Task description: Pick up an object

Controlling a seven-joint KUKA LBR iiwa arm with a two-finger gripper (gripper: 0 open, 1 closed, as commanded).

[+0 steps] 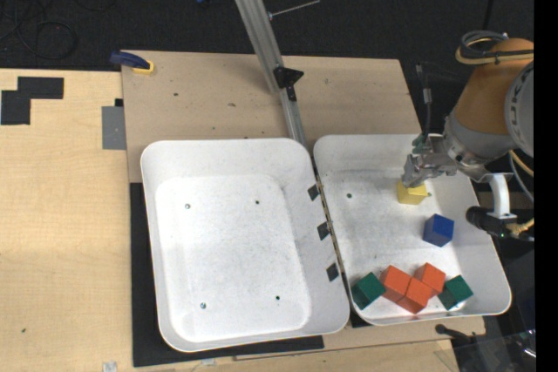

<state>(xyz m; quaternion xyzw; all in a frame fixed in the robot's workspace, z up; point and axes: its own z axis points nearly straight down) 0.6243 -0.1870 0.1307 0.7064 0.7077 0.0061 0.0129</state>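
In the right bin [366, 222] a yellow block [412, 192] lies near the back right. My gripper [419, 172] hangs directly over it, its tips at the block's top edge; whether they grip the block is hidden. A blue cube [438, 229] sits just in front and to the right of the yellow block. Along the bin's front edge lie a green block [368, 288], two orange blocks [398, 282] [429, 278] packed together, and another green block [455, 291].
The left bin [231, 240] stands beside the right one, joined by black clips [322, 229]. A slanted aluminium rail [261, 35] rises behind the bins. The arm's orange band [488, 104] and cables sit at the right edge.
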